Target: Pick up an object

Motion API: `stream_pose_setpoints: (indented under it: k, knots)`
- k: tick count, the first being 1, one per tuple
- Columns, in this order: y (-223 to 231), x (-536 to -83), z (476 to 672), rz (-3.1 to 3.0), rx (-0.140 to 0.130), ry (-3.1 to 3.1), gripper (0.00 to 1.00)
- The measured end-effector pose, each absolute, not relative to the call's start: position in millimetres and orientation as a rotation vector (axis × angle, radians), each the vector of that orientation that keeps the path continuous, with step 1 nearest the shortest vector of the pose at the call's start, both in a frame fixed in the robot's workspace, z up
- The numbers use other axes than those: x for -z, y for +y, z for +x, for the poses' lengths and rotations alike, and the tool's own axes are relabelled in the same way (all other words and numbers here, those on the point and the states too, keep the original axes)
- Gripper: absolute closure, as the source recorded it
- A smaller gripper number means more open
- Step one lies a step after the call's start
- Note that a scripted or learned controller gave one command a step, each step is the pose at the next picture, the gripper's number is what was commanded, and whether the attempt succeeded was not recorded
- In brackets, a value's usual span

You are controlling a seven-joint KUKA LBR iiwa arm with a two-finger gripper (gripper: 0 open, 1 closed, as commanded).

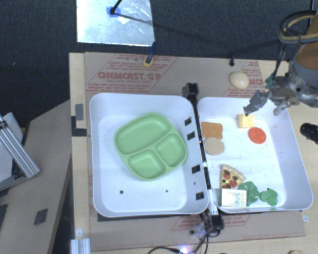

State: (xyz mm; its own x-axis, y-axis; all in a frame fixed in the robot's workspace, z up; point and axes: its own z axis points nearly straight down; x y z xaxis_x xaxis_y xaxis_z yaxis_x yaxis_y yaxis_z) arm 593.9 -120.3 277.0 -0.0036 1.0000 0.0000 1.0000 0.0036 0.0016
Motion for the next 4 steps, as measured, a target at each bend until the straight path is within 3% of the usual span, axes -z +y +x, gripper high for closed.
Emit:
stream_pose_setpoints:
  k: [4]
  knots:
    - [-112.0,-86.3,597.1,2.219,-0.006,2.219,0.00]
